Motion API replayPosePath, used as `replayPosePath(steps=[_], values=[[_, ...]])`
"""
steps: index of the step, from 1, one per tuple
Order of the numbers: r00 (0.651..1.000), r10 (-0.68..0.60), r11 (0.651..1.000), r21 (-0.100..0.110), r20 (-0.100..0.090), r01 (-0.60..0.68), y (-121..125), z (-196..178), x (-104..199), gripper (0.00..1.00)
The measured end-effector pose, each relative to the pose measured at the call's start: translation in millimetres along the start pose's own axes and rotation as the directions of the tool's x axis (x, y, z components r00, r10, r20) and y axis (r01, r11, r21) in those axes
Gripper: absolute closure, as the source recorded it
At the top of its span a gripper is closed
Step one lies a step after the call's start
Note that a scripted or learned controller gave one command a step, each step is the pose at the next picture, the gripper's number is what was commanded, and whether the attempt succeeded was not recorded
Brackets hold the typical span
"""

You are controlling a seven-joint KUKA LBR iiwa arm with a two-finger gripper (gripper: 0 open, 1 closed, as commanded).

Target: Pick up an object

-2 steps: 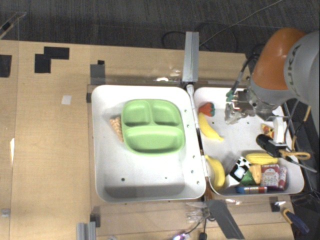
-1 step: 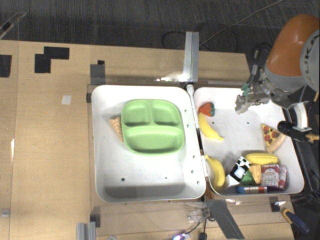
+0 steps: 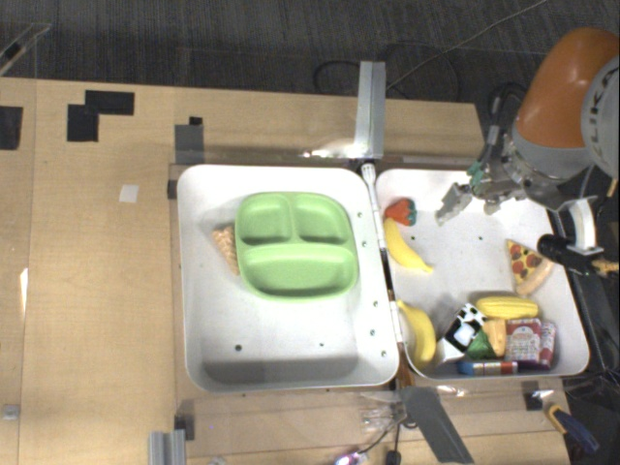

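Nothing picked yet: gripper (image 3: 463, 198) hangs spread and empty over the right bin (image 3: 455, 250), strawberry (image 3: 399, 211) and banana (image 3: 405, 249) just left of it on the floor, whole grasp remaining.

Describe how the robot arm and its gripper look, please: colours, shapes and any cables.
The arm is bulky and rounded, with a broad orange band above a grey wrist section. Black cables run along its left side toward the gripper, which is small, grey and metallic, with a greenish spot near its base. White and black parts sit below the wrist.
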State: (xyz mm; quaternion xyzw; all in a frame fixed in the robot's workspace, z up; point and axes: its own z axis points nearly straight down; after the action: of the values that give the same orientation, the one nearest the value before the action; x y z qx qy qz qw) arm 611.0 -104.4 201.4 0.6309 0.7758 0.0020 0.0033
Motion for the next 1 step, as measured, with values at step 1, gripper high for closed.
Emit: replayPosePath(steps=[1], values=[[0.996, -0.092, 0.996, 0.002, -0.001, 0.092, 32.8, 100.4, 10.2, 0.0]])
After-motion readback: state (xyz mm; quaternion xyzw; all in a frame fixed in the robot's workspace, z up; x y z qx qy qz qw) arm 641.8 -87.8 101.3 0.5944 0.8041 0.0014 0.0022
